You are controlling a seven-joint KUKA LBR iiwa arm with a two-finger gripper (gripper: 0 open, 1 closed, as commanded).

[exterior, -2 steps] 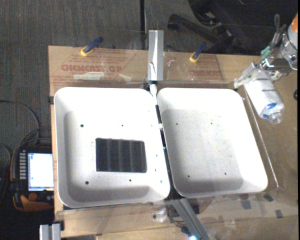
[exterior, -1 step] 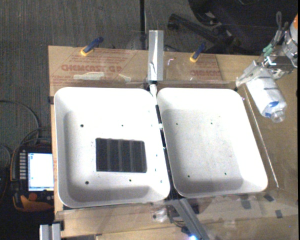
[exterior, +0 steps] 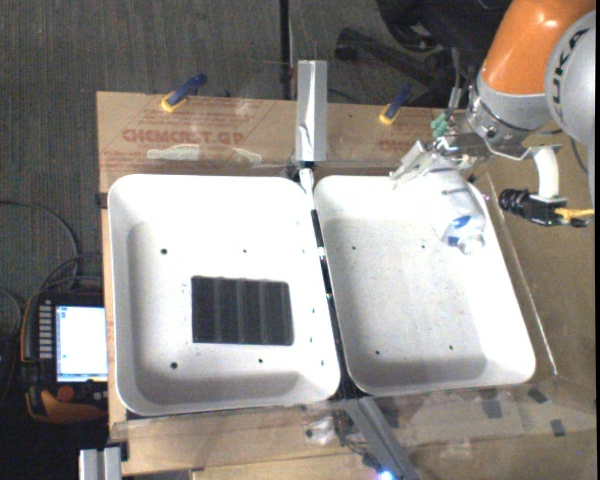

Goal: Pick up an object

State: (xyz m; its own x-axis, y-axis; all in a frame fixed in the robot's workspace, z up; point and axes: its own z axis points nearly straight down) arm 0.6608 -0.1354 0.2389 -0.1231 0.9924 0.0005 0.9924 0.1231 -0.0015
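— Object [exterior: 462,220] first: one pale, crumpled thing with blue marks, sitting near the far right rim of the right bin [exterior: 420,358].
— Is the arm on it?
— Gripper [exterior: 442,150] hangs above the right bin's far edge, just beside the object's upper end. Touching or apart, I can't tell, and whether the tool is spread or pressed together I can't tell either.
— Count the rest for me.
— Two white bins, side by side. One dark ribbed rectangle [exterior: 242,311] lies flat in the middle of the left bin [exterior: 140,268]. Brown board [exterior: 200,133] behind them, two blue-and-yellow clamps [exterior: 183,92] on its far edge, one grey upright post [exterior: 311,108] between the bins at the back.
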